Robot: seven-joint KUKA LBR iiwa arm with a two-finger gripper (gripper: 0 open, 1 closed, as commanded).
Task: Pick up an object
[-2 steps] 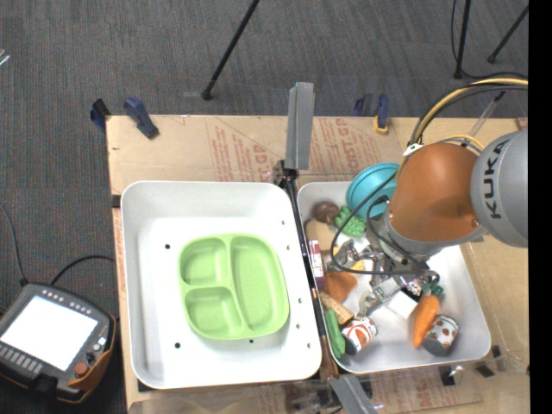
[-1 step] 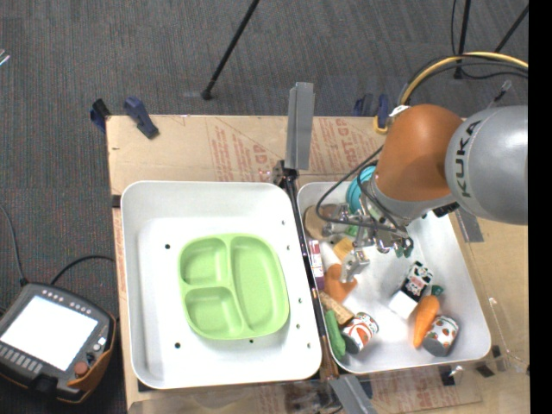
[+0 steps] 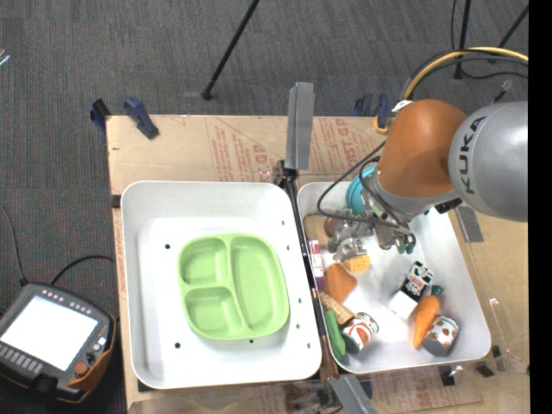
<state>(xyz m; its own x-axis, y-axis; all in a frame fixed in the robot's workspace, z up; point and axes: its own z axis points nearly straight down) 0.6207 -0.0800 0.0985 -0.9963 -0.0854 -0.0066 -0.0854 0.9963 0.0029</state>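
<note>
Cardboard-topped bench (image 3: 216, 141) on grey carpet (image 3: 129, 41) bears 2 bins; fingers' (image 3: 373, 241) state unclear.

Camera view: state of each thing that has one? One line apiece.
Green three-compartment plastic tray: flat in the left white bin, nothing in it.
Orange toy carrot: lying in the right white bin.
Small black-and-white carton: tilted beside the carrot.
Small can with red label: on its side.
Gripper: low over the right bin's clutter.
</note>
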